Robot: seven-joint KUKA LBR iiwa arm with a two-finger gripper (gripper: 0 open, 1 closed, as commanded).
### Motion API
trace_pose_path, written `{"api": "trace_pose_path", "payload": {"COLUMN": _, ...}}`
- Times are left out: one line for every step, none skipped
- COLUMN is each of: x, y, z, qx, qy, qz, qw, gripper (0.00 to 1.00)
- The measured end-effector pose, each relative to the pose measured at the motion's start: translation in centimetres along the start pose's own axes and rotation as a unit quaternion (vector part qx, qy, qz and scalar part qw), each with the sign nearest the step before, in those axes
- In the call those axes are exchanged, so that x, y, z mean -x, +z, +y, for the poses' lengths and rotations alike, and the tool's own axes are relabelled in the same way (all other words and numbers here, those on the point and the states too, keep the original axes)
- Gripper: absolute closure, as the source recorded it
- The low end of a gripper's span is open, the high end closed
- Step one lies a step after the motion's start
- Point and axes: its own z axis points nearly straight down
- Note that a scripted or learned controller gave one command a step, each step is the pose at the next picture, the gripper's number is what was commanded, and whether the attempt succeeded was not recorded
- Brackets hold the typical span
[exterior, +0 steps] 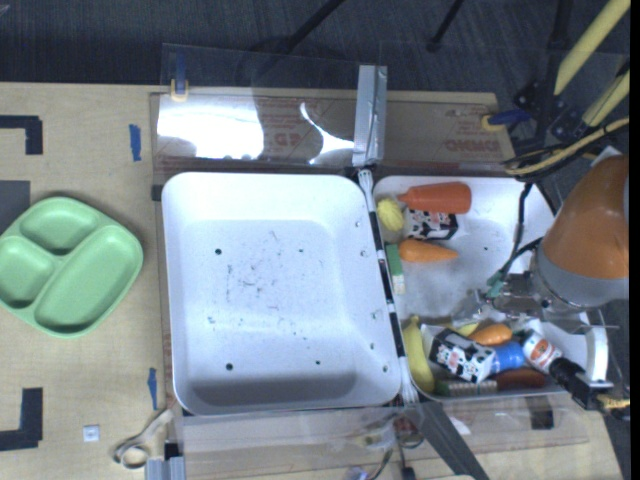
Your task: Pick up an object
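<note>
With its finger state impossible to tell, the end effector [512,303] hangs over the right bin [455,273] above a tight pile around the cow-print carton [462,356], so a descent risks glancing off neighbours.

Toy foods [440,253] cluttering right bin [460,278]
</note>
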Motion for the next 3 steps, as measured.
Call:
{"api": "trace_pose_path", "payload": {"x": -1.3, "y": 4.4, "z": 0.4, "qx": 0.008, "qy": 0.29, "qz": 0.002, "qw": 0.9568, "gripper": 0.0}}
{"api": "trace_pose_path", "payload": {"x": -1.3, "y": 3.8, "z": 0.4, "qx": 0.005, "qy": 0.29, "qz": 0.001, "qw": 0.957, "gripper": 1.0}}
{"api": "trace_pose_path", "payload": {"x": -7.7, "y": -5.1, "z": 3.5, "qx": -0.002, "qy": 0.27, "qz": -0.001, "qw": 0.9628, "gripper": 1.0}}
